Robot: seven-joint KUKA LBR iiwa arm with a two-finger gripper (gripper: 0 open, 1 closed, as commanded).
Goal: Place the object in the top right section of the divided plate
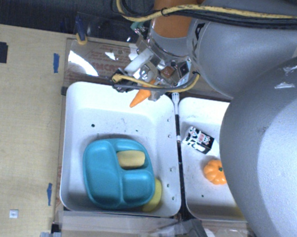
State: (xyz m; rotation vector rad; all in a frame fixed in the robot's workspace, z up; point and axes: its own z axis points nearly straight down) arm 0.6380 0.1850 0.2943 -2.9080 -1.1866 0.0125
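Claw (151, 86) sits above the far rim of the left bin (80, 101), and a small orange toy carrot (139, 98) pokes out below it with its thick end up among the fingers and its pointed tip slanting down-left; it looks pinched there, narrow grip, though the contact itself is partly hidden. Carrot reads as light, rigid moulded plastic, smooth and tapered, so likely to slip toward the tip; best hold is across the thick end. Teal divided plate (114, 175) lies lower in the same bin, a yellow piece (131, 159) already in one section.
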